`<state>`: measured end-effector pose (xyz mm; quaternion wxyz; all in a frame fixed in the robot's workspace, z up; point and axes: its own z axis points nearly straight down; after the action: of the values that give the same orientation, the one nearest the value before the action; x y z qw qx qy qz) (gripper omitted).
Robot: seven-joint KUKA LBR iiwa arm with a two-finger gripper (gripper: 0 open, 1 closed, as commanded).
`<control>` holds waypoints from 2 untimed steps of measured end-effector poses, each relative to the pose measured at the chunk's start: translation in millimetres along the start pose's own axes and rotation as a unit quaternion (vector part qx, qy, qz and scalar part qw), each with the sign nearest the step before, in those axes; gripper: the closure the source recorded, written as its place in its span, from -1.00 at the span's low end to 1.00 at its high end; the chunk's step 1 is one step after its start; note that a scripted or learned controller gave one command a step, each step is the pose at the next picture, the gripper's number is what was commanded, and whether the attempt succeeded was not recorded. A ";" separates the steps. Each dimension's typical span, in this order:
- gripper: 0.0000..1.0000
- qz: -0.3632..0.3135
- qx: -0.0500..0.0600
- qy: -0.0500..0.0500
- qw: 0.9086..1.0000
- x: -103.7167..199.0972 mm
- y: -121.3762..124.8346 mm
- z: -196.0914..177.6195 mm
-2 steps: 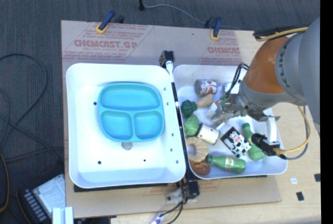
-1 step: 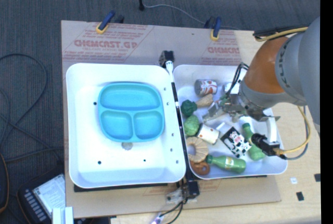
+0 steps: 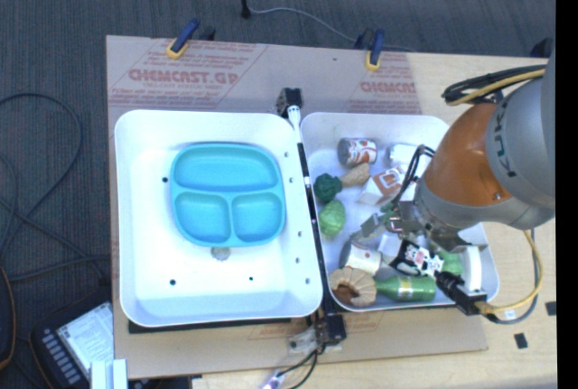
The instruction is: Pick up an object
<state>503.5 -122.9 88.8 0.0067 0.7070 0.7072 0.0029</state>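
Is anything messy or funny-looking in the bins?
The right bin is a jumble: a can, green bottle and other toys lie tipped and piled together. The blue tray in the left bin sits flat and tidy.

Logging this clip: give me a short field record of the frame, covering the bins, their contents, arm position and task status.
left bin: holds a blue divided tray
right bin: crowded with small items
named items: red-and-white can, dark green broccoli-like piece, light green leafy piece, green bottle lying flat
arm: reaching in over the right bin
gripper: low among the clutter, finger state unclear
task status: no object seen lifted
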 end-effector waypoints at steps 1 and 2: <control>1.00 0.001 0.001 0.000 1.000 -0.5 0.2 -9.6; -1.00 0.001 0.001 0.000 1.000 -0.5 0.0 -9.5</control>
<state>503.4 -123.4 98.3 0.0061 0.7075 0.7067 0.0024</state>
